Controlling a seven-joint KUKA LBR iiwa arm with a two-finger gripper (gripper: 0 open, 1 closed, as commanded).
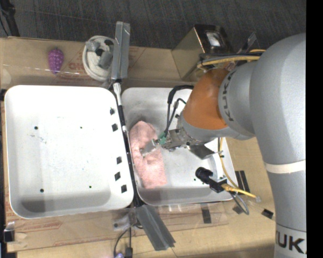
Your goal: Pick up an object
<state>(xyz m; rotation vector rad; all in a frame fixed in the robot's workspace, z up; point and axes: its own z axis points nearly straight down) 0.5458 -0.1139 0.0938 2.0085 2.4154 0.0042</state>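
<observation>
Centre of the frame: the two-finger gripper (pixel 152 150) sits low over the soft pink cloth bundle (pixel 147 155) in the right white bin (pixel 151 98), positioned to grasp; jaw state cannot be told.

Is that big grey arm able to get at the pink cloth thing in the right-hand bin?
Probably yes. The gripper is already down at the pink cloth in the right bin, and nothing lies over the cloth. Whether it has a hold, I cannot tell.
</observation>
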